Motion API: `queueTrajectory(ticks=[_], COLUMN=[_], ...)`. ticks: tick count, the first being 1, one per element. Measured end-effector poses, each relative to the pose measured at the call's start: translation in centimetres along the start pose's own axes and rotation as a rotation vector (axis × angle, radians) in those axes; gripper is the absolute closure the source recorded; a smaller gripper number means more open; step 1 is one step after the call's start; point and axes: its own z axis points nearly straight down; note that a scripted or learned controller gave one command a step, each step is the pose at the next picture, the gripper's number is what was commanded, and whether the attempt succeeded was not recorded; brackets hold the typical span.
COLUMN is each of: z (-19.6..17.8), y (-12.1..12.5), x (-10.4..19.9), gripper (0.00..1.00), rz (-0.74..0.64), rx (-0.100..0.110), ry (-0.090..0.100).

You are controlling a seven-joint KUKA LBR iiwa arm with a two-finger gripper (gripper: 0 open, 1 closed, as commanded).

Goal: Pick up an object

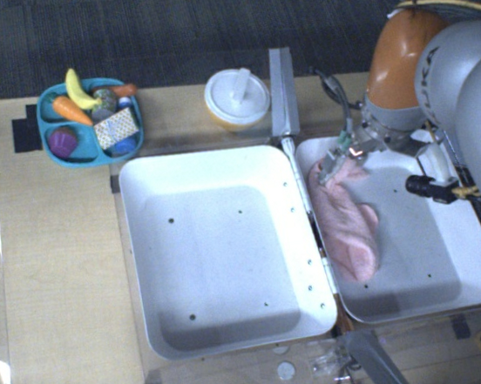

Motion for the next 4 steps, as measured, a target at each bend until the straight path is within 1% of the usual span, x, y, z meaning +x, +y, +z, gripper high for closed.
queueTrajectory(ticks=[1, 2, 3, 4], z=[1.4, 1.7, 1.7, 0.4], y=[-4.1, -2.4, -6.7, -6.3], x=[-0.1, 0.6, 1.5, 1.6], gripper=[0.00, 0.00, 0.00, 1.00], rz=[-0.121, -0.133, -0.143, -0.146], rx=[-0.018, -0.012, -0.013, -0.023], ry=[-0.008, -0.005, -0.006, -0.009])
